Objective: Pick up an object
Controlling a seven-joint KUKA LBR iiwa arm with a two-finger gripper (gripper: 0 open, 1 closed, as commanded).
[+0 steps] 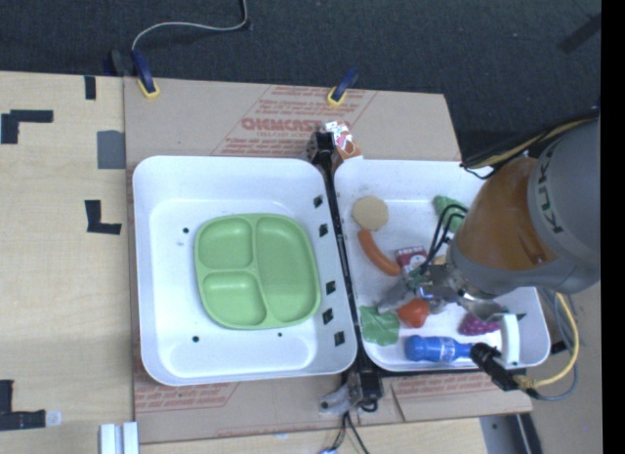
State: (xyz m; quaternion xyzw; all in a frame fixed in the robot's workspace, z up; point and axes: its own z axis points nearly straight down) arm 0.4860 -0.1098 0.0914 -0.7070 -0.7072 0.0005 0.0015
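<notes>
The right bin (391, 177) holds several small objects. Low over its middle is my gripper (414, 292), right above a small red object (414, 313) that lies at its tip. An orange-red sausage (378, 252) rests just to its left, and a small red-and-white piece (409, 256) sits just behind it. Also in the bin are a tan round disc (370, 213), a green leafy piece (379, 325), a blue bottle (436, 349) and a purple piece (479, 325). The arm's orange band (498, 223) hides part of the bin's right side.
In the left bin (161, 247) lies a green divided plate (259, 269). A small red-and-white packet (338, 140) sits on top of the wall between the bins. A green item (447, 206) peeks out by the arm at the back of the right bin.
</notes>
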